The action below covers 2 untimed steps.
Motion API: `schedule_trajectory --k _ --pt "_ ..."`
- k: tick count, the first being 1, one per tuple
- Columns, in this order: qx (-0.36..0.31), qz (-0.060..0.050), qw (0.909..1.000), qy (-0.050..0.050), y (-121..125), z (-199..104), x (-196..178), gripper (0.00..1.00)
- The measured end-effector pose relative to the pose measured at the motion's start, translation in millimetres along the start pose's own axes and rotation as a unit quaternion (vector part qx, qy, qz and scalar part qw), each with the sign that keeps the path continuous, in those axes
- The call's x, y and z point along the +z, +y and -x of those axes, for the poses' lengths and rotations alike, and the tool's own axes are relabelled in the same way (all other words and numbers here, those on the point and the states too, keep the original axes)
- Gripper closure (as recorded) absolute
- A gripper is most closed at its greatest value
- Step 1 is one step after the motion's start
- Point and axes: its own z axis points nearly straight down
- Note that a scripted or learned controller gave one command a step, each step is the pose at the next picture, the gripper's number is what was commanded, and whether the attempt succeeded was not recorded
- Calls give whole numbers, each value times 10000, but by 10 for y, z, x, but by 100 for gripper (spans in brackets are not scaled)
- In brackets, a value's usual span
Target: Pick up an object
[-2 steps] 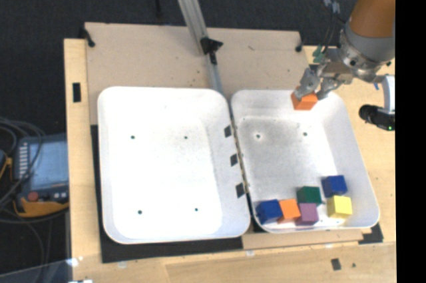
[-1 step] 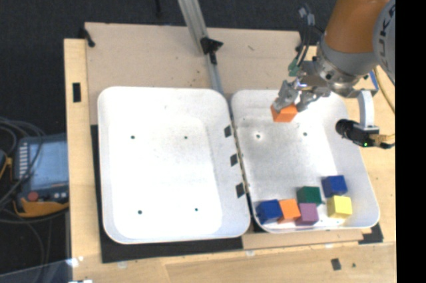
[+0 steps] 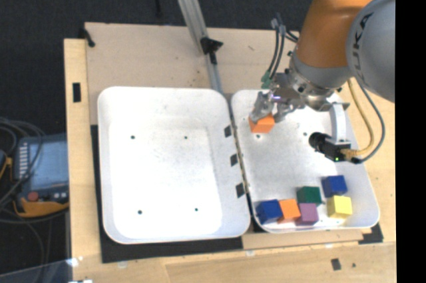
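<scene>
While the gripper [image 3: 266, 108] hangs over the right bin [image 3: 286, 155] at upper centre-right of frame, its fingers appear closed on an orange block [image 3: 262, 124]. Judged step: lift under way. Next move calls for rising clear without slippage.

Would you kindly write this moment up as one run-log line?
gripper: shut on orange block | over right bin near divider | six blocks at near edge
</scene>
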Motion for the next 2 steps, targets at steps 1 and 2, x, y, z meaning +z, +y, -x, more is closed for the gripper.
schedule_trajectory --k 1,2 --pt "2 -3 10000 0 -251 -433 131 100" --pt "-9 1 10000 7 -550 -957 106 100"
